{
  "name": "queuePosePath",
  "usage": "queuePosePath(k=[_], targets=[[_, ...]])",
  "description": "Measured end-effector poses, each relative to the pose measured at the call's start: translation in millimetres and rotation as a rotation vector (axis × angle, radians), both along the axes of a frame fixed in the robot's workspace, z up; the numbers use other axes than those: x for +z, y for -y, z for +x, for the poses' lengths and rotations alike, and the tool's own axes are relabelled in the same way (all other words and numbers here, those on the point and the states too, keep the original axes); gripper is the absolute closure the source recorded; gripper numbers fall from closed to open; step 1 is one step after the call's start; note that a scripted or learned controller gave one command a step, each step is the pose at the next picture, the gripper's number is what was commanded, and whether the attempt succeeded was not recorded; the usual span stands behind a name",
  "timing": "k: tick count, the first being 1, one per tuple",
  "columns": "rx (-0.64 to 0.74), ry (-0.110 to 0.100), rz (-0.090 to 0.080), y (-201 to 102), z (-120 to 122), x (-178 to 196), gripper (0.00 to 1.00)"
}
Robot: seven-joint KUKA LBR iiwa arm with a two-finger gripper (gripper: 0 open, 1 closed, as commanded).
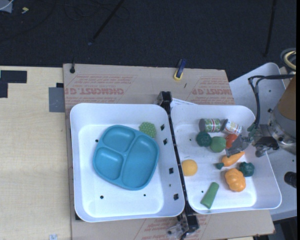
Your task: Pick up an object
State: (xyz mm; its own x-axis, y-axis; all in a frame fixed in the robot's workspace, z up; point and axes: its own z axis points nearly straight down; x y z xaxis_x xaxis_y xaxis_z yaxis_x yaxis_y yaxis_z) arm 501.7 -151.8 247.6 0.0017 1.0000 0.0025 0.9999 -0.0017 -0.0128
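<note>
Pick not done, by the look of it: nothing is lifted and every object sits on a bin floor. The gripper (pixel 251 143) is low over the right bin (pixel 270 196), at its right side, close to the toy carrot (pixel 233 158); whether it is released or clenched I cannot tell (dark metal, blurred, too small).

Candidates in the right bin: a tin can (pixel 213 125) lying on its side, two green round pieces (pixel 210 141) just below it, a yellow ball (pixel 189 167) near the left wall, a green cylinder (pixel 209 195) toward the front, an orange pepper-like toy (pixel 235 180) and a dark green piece (pixel 247 169) beside it. Left: close on one item, lift it free.

The left bin (pixel 85 204) holds a blue divided plate (pixel 125 156) with a green bumpy ball (pixel 148 129) touching its far edge.

Surface: both bins rest on a cardboard sheet (pixel 120 84) over a light wood bench (pixel 25 159). Beyond it the floor is dark, with cables.
</note>
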Motion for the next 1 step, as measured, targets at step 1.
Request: queuePosePath(k=[1], targets=[[0.002,0.011,-0.002,0.3,2.1,5.3,0.00]])
